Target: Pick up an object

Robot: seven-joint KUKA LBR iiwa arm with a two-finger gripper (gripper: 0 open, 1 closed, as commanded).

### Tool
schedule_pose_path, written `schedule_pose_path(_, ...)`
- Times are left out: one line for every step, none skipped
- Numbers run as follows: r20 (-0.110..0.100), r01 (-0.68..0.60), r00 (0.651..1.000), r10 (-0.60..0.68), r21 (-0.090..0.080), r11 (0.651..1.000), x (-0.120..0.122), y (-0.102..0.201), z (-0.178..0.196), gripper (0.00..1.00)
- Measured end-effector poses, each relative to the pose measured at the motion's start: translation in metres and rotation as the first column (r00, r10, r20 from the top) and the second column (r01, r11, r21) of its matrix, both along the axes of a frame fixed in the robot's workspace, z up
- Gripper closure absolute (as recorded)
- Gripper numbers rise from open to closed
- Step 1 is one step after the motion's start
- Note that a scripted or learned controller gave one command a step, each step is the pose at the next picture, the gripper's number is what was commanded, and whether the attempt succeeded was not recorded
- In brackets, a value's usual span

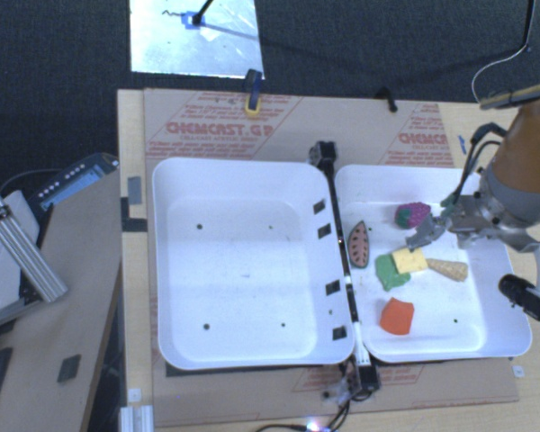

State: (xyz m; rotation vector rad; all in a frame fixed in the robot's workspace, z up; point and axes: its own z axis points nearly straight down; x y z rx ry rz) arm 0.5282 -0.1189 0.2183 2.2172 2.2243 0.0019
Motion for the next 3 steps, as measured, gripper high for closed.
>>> schedule_pose_path(0.01, -0.003, 1.0, 0.003, -0.003, 1.0, 0.021, 0.017, -0.134, 0.0)
schedule_pose_path(-0.005, 0.003, 1.0, -0.003, 0.001, 1.0, -0.044, 0.02, -0.134, 0.0)
schedule_pose_path(0.002, 0.001, 1.0, -0.001, -0.001, 1.0, -0.04, 0.019, -0.124, 1.0)
